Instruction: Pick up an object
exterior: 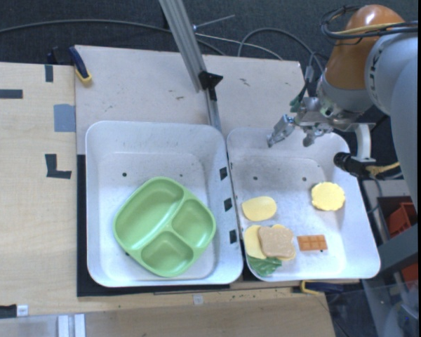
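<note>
- The gripper (292, 136) hangs over the far edge of the right bin (351, 258), with its two fingers spread apart and nothing between them. One fingertip (274, 140) points toward the left and near side; the other sits closer to the wrist, above the bin's back rim.
- The arm (379, 55) comes in from the right, its orange band uppermost; its far side is cut off at the frame's edge.
- In the right bin, well apart from the gripper, lie the toy foods. A yellow round piece (328, 196) sits near the right wall, with no clear long axis.
- A yellow oval piece (259, 208) lies toward the bin's left side, long axis running roughly left to right.
- Near it, closer to the front, a tan bread slice (276, 242) rests on another yellow piece (252, 241) and partly hides it; a green leaf (265, 265) peeks out beneath, mostly covered.
- A small orange waffle piece (311, 243) lies just beside the bread, long axis left to right.
- The left bin (98, 188) holds a green divided plate (165, 225), tilted diagonally, with three compartments.
</note>
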Controlling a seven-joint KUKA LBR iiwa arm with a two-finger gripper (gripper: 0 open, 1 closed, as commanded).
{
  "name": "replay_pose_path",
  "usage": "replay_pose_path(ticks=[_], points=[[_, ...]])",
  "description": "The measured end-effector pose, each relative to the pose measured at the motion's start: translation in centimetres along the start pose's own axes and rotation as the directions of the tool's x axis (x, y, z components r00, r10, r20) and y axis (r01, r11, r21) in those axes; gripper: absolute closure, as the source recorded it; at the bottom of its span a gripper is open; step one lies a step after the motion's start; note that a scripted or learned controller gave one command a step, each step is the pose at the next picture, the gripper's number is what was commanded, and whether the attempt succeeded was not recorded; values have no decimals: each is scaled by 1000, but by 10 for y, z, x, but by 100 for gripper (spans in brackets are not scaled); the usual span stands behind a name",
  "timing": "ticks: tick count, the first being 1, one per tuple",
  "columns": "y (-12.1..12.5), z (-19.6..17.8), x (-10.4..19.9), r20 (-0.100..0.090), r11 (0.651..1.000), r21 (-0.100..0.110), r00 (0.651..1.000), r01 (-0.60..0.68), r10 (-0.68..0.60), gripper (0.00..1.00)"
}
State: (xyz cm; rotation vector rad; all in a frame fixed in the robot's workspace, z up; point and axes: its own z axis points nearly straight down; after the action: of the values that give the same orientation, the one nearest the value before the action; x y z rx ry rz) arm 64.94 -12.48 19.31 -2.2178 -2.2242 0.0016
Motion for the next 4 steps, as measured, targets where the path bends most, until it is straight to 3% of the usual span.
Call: replay_pose_path(ticks=[1,3,4], points=[[0,0,0,0,1000,0,1000,0,0,0],[-12,105,0,1,1000,6,1000,-1,1,0],[-11,91,1,0,1000,2,1000,1,-1,100]])
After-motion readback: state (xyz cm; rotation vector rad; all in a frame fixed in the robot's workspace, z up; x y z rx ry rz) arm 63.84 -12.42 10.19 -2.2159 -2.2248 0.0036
